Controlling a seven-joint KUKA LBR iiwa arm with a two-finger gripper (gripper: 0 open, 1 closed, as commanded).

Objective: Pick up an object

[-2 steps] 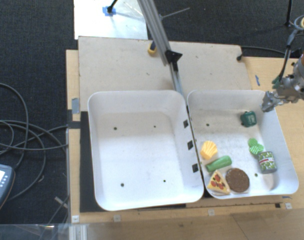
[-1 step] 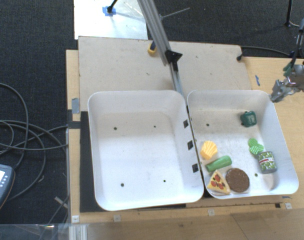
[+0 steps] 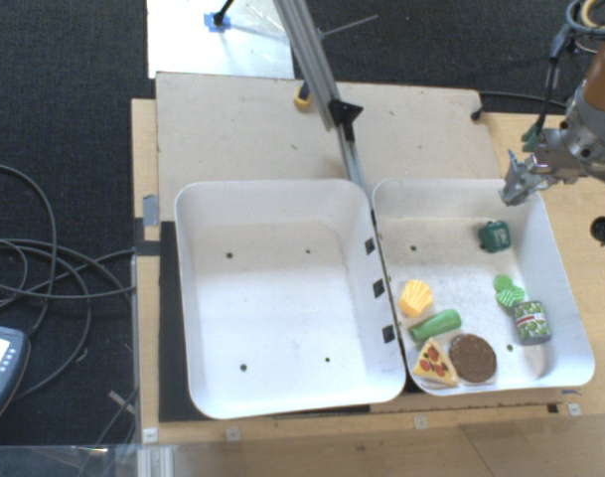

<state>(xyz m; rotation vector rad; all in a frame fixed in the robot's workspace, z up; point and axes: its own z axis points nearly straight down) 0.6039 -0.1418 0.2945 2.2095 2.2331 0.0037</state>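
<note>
My arm enters from the right edge of the counter point(image 3: 232, 117), mostly cut off by the frame, so I see just its grey wrist and a sliver of the orange band. My pincer point(image 3: 514, 189) hangs over the far right rim of the right-hand white plastic bin point(image 3: 560, 266); its metal fingers are small and blurred, and I cannot tell whether they are apart or together. Nothing shows between them.

The things to pick all lie in that right bin. Nearest my pincer, just below it, sits a small dark green blocky object point(image 3: 495, 236) whose form I cannot make out. Along the right wall lie a bright green lumpy piece point(image 3: 508, 291) and, touching it, a green-and-white patterned can point(image 3: 529, 322). Toward the near edge are a yellow ridged shell-like piece point(image 3: 415, 297), a smooth green cylinder point(image 3: 436, 324), a pizza-slice toy with red dots point(image 3: 435, 363) and a round flat brown disc point(image 3: 473, 358), clustered close together.

The left-hand white bin point(image 3: 198, 296) has a speckled floor. A slanted grey metal pole point(image 3: 312, 53) crosses the far side.
</note>
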